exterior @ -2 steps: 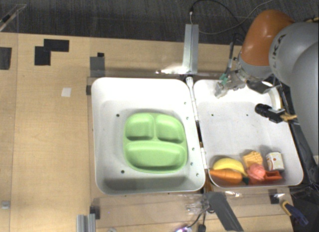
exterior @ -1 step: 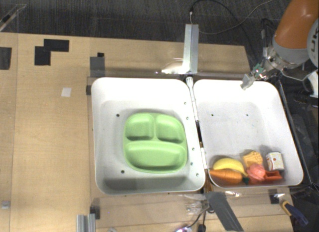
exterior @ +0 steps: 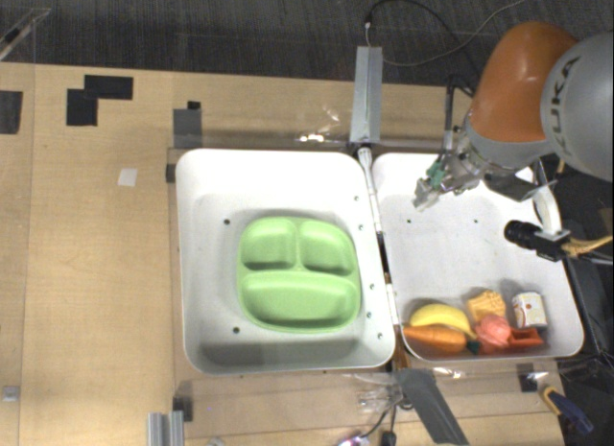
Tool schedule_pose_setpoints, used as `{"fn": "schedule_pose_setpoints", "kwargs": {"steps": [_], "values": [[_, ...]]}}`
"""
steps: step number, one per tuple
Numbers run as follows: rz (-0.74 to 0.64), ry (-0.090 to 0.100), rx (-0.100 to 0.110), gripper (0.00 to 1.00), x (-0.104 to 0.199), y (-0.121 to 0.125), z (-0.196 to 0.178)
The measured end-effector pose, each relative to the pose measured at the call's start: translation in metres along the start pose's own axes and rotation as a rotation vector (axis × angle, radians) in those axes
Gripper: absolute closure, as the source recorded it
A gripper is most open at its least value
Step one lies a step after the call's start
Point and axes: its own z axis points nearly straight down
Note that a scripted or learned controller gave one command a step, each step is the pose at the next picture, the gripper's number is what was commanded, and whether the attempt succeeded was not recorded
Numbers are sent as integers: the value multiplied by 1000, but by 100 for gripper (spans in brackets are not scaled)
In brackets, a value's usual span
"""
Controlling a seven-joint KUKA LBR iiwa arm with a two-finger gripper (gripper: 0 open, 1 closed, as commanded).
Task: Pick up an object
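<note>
The claw (exterior: 434,185), grip unclear, hovers by the right bin's (exterior: 480,243) far edge; next, reach the near-edge banana (exterior: 439,316).

Pale green divided plate (exterior: 298,272) in white left bin (exterior: 206,195); beside it, yellow banana (exterior: 440,316), orange carrot (exterior: 436,338).

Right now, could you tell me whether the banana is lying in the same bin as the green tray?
No, the banana lies in the right bin, while the green tray sits in the left bin.
</note>
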Motion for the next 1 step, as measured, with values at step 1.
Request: {"fn": "schedule_pose_setpoints", "kwargs": {"steps": [1], "values": [[-5, -2, -1, 100, -71, 20, -33]]}}
